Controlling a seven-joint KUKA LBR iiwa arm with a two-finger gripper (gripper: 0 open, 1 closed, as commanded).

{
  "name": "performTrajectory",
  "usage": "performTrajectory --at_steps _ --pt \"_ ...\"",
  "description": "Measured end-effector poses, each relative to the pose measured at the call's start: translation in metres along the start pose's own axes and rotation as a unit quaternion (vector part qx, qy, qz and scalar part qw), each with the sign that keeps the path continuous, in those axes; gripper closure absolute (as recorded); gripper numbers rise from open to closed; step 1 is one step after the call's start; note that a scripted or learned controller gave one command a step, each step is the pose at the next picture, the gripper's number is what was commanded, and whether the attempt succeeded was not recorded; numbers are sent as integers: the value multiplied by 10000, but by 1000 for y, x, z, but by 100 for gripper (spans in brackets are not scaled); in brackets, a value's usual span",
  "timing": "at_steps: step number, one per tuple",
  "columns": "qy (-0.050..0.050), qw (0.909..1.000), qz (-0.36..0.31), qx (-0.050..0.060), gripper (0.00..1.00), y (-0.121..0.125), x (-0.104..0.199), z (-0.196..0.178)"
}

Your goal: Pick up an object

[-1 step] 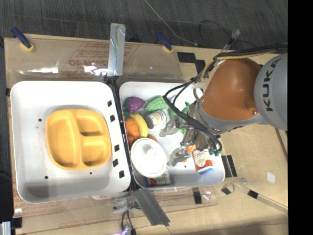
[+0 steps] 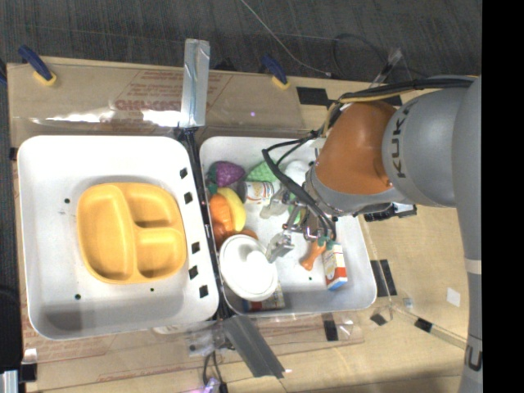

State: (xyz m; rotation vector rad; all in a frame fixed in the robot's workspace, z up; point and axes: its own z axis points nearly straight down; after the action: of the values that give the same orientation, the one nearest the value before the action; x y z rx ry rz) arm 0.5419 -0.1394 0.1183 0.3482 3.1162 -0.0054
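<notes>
gripper (image 2: 282,244): low in the right bin, near its middle, metal fingers just right of the white bowl; nothing seen between them, and whether they are parted or closed i cannot tell
arm (image 2: 426,150): grey, orange band above the wrist, coming in over the right bin's right wall and hiding that part of it
white bowl (image 2: 247,268): by the right bin's front left corner, a dark thing partly hidden under its near edge
carrot-like orange piece (image 2: 312,256): just right of the gripper, upper end under the wrist
small carton (image 2: 334,270): by the right bin's front right corner
purple item (image 2: 227,173): right bin's back left corner, hard to make out
yellow and orange fruit (image 2: 226,210): along the right bin's left wall
green item (image 2: 264,172): partly behind cables
right bin (image 2: 246,144): white
left bin (image 2: 49,219): holds a yellow divided tray (image 2: 131,229) at its middle
</notes>
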Motion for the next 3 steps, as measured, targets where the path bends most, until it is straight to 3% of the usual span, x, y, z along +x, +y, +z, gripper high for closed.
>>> performTrajectory --at_steps 1,2,3 --pt "18 9948 -1017 -16 0 -33 -42 26" --pt "0 9944 -1058 -18 100 -31 -43 15" --pt "3 9943 -1062 -18 0 -30 -43 15"
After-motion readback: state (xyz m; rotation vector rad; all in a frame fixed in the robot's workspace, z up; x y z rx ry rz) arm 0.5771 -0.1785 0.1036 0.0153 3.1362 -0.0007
